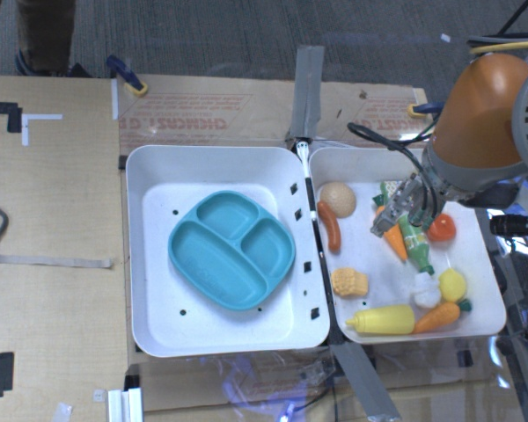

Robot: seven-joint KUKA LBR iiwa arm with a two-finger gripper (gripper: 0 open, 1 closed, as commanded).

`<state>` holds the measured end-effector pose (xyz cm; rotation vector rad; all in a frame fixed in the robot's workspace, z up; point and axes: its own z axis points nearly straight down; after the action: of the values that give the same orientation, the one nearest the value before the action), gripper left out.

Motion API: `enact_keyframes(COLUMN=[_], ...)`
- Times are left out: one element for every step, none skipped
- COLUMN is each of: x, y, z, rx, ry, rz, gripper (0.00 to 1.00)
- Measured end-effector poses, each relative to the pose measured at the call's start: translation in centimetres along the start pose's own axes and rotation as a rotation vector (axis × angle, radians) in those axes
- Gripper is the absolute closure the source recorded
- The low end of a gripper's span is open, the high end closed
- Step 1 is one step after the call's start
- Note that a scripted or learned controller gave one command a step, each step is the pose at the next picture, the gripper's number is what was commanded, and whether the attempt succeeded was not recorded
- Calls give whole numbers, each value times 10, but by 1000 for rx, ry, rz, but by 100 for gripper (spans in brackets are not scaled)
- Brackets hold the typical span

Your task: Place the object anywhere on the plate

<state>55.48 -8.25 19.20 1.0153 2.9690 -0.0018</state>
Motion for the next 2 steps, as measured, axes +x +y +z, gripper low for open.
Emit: enact_keyframes(x=[16,84], y=[79,110], z=[1,-6], rx=[-1,0], ry=[2,3], rz=[-65,-25], gripper=[100,100])
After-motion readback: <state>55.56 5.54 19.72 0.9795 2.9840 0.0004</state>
